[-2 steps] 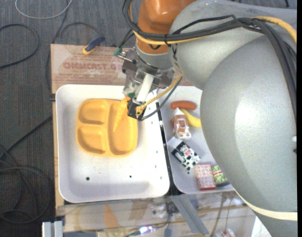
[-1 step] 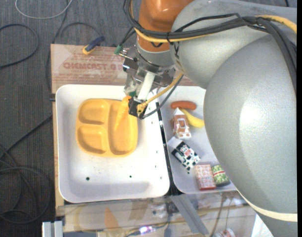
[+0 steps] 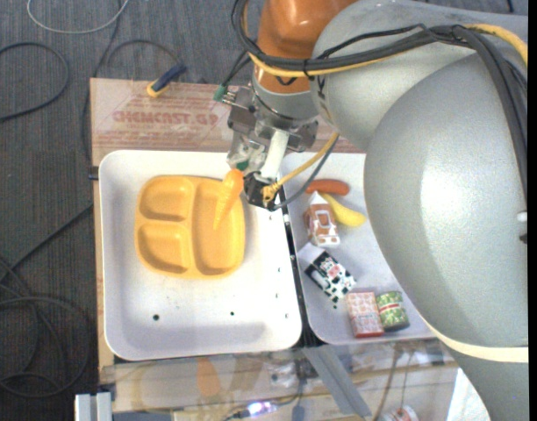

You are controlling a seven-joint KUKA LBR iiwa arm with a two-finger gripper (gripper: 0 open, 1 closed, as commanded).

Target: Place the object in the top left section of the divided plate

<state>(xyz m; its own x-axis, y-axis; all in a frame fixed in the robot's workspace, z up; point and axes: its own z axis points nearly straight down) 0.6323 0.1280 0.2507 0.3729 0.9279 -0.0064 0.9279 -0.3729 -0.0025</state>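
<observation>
Carrot [image 3: 225,202] slants over the plate's [image 3: 163,224] right-hand section, its upper end right at my gripper [image 3: 247,172]. Cannot tell whether I grip it, or how wide I stand. Plate sits in the left bin [image 3: 198,314].

Gripper [image 3: 251,172] poised over the far right edge of the yellow divided plate [image 3: 168,235], which lies in a white bin [image 3: 198,314]. An orange carrot-shaped object [image 3: 225,202] slants down from just beside the gripper tip over the plate's right section; whether it is gripped cannot be told. Beyond the gripper, in the second bin [image 3: 325,323]: sausage [image 3: 328,186], banana [image 3: 346,213], small carton [image 3: 321,224]; farther below it, cow-patterned carton [image 3: 330,277], red box [image 3: 363,314], green box [image 3: 391,310]
</observation>
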